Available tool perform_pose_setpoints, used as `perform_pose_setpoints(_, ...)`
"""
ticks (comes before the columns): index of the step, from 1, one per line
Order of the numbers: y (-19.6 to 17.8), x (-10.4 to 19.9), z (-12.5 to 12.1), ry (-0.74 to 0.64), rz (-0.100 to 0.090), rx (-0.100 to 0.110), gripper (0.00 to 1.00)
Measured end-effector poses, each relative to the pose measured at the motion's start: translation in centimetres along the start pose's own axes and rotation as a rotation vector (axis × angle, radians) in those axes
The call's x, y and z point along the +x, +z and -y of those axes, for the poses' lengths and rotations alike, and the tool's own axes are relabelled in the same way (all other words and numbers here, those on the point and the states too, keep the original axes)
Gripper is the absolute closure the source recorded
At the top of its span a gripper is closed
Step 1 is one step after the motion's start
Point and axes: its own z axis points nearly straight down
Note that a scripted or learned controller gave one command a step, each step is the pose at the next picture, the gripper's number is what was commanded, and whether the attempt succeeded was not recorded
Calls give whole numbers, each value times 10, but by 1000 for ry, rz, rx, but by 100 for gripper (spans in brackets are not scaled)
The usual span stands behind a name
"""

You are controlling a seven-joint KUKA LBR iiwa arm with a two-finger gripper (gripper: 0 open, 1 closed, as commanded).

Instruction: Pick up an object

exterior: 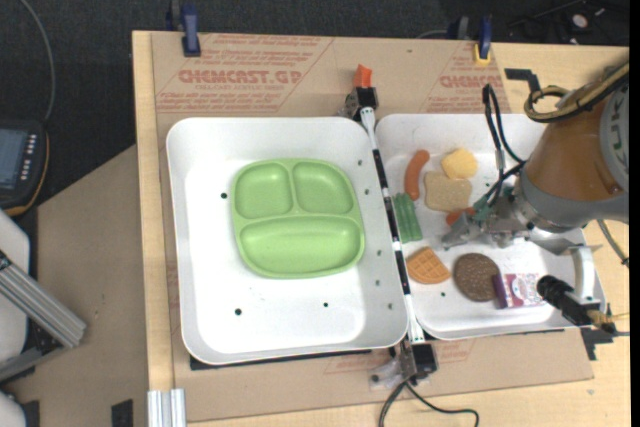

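The brown round patty lies in the right bin, at its near edge, between the waffle and a purple packet. The gripper hangs just above it; whether it is spread or pinched I cannot tell. Best to descend squarely, clear of the neighbours.

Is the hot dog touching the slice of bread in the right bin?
Apart. The camera view shows a strip of white bin floor between the hot dog and the left edge of the bread slice; the yellow piece overlaps the bread's top instead.
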Motion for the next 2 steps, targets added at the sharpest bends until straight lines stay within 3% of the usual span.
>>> perform_pose_setpoints(1, 10, 34, -36, -6, 2, -1, 0)
perform_pose_setpoints(2, 0, 32, -35, -2, 1, -2, 100)
